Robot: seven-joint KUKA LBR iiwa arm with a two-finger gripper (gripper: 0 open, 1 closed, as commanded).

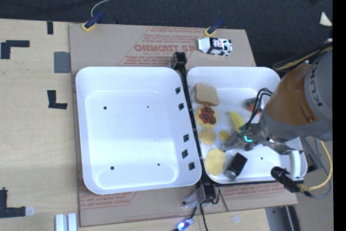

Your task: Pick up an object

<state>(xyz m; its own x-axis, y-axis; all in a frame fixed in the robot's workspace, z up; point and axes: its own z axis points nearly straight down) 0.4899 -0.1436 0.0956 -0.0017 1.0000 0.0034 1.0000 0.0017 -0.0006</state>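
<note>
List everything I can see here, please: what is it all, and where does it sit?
left bin: one, white, bench left
right bin: one, white, bench right
bread slice: one, brown, right bin top left
pizza-like toy: one, red-topped, below bread
yellow pieces: about four, right bin middle and bottom
dark block: one, black-grey, right bin bottom
clamps: two, blue-yellow, board's far edge
arm: one, grey and orange, right
end effector: one, dark, low over right bin

Right bin (270, 173), contents: a tan bread slice (206, 94) lay flat near the far-left corner, with a red-topped pizza piece (207, 114) just in front of it. Nearer lay a small yellow round (208, 136), a larger yellow disc (215, 160), a yellow banana-like piece (237, 119) and a dark block (235, 165).
</note>
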